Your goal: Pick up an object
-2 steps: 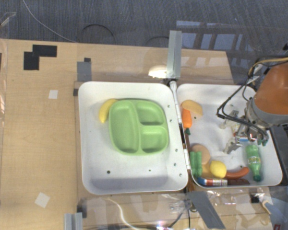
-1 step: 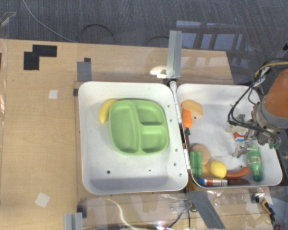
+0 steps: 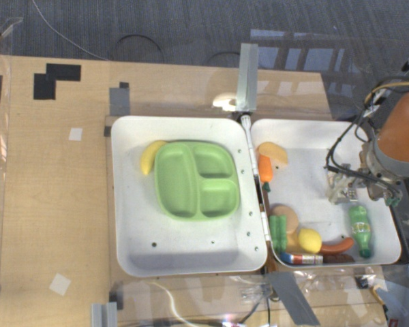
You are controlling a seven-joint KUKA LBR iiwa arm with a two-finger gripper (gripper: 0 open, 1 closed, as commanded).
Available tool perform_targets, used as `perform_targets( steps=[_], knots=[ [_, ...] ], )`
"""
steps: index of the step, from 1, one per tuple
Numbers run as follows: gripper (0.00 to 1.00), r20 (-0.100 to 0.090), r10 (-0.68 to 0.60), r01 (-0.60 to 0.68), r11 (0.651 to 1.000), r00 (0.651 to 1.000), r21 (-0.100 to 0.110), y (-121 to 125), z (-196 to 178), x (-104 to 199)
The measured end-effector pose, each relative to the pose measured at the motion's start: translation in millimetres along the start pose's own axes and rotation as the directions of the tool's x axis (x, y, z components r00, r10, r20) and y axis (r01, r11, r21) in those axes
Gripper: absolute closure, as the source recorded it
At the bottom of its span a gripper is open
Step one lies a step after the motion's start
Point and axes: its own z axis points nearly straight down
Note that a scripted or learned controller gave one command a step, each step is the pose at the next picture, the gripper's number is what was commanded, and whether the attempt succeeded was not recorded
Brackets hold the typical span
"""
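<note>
White bins sit side by side on the wooden bench [image 3: 48, 203]. Left bin [image 3: 133, 251], centre of frame: holds a green divided plate [image 3: 194, 180] with three compartments, lying flat, and a yellow banana [image 3: 148, 157] just beside the plate's upper-left edge, partly tucked under it.

Right bin [image 3: 307, 182], right of frame: contents are gathered along its left wall and lower edge. Upper left of this bin, a pale orange-and-cream wedge [image 3: 273, 153] lies next to an orange carrot [image 3: 265, 169] against the dividing wall. Lower left, a tan round piece [image 3: 285, 218] and a green cylinder [image 3: 278, 233] touch each other. A yellow lemon [image 3: 309, 240] rests in the lower part, with a red-and-blue marker [image 3: 303, 258] along the bottom wall and a red chilli-shaped item [image 3: 337, 246] to its right. A green bottle [image 3: 360, 229] lies at the lower right, near the wall.

Arm enters from the right edge, orange band [image 3: 403, 133] visible, black cables looping off it. Gripper [image 3: 346, 195] hangs over the right side of the right bin, just above the green bottle in frame. Whether the claw is spread or closed cannot be told from this angle; nothing is seen between its fingers.
</note>
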Motion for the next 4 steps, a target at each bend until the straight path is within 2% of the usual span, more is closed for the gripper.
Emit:
perform_targets(
  steps=[1, 2, 3, 4],
  knots=[
    [1.00, -0.008, -0.161, 0.161, 0.987, 0.987, -0.003, -0.6, -151.4, -41.0],
    [1.00, -0.011, -0.710, 0.710, 0.704, 0.704, -0.024, 5.2, -51.9, -35.0],
    [1.00, -0.009, -0.621, 0.621, 0.784, 0.784, -0.018, 73.7, -102.7, -33.3],
    [1.00, -0.004, -0.897, 0.897, 0.442, 0.442, -0.022, -0.9, -110.3, -37.0]
  ],
)
